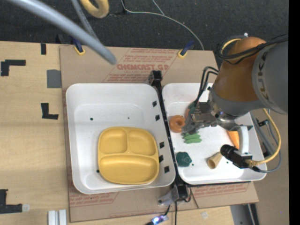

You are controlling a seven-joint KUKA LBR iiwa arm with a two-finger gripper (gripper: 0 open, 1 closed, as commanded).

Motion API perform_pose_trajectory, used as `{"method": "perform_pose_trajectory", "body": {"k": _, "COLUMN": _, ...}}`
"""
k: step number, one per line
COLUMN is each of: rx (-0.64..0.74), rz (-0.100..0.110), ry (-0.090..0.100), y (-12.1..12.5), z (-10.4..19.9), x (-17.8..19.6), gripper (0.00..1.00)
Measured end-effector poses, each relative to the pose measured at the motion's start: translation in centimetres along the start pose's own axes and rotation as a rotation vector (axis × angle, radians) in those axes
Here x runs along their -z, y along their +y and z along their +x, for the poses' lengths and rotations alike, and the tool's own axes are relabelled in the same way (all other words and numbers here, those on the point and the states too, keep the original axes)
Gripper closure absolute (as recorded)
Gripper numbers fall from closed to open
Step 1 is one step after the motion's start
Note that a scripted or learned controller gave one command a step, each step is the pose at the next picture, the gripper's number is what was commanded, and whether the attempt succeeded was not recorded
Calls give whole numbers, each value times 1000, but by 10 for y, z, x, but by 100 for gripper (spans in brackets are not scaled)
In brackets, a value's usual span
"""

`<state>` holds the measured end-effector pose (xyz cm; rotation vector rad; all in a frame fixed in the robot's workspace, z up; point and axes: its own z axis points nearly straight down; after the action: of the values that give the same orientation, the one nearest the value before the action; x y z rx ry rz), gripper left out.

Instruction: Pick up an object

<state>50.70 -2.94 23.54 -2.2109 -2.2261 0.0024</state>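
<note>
Camera view has the gripper (196,122) low in the right bin (180,96), with the green leafy piece (191,138) just on its near side, lying roughly left to right. Whether the gripper is open or closed cannot be told.

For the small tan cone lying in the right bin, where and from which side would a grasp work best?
Probably from straight above, gripping the tan cone across its middle, on its two long sides. It lies on its side in the right bin, apart from the dark green lump, so both flanks look free.
</note>
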Motion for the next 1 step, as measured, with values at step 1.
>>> {"method": "perform_pose_trajectory", "body": {"k": 1, "rx": -1, "rz": 1, "ry": -1, "y": 6, "z": 53, "x": -15, "gripper": 100}}
